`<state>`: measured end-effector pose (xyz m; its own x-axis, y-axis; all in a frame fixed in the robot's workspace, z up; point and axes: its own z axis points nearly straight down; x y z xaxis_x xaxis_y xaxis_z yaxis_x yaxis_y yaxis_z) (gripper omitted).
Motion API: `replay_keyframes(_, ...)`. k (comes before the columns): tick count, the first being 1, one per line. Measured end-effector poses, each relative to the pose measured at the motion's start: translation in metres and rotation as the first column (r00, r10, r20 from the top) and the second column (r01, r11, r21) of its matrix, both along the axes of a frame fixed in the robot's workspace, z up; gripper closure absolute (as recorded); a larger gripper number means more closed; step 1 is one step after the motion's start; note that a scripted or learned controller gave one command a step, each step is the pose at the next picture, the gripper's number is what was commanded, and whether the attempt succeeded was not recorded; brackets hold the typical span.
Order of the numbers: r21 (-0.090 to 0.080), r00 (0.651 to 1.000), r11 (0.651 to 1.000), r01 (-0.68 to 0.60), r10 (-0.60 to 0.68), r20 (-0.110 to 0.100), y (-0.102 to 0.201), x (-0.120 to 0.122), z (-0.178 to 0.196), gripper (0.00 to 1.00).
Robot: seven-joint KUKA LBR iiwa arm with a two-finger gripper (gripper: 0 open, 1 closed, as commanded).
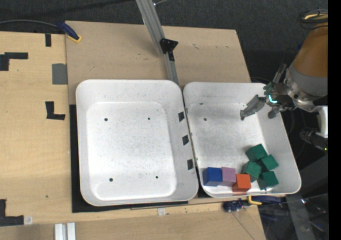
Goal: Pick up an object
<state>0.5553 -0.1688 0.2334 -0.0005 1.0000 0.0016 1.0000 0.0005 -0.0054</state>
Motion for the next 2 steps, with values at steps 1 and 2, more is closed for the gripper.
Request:
replay_keyframes(1, -0.001, 1.0, 1.0, -0.002, 0.002, 0.004, 0.0, 0.001, 0.002, 0.0)
replay_keyframes(2, -0.001, 1.0, 1.0, 0.001, -0.001, -0.001, -0.006, -0.007, -0.048, 0.0)
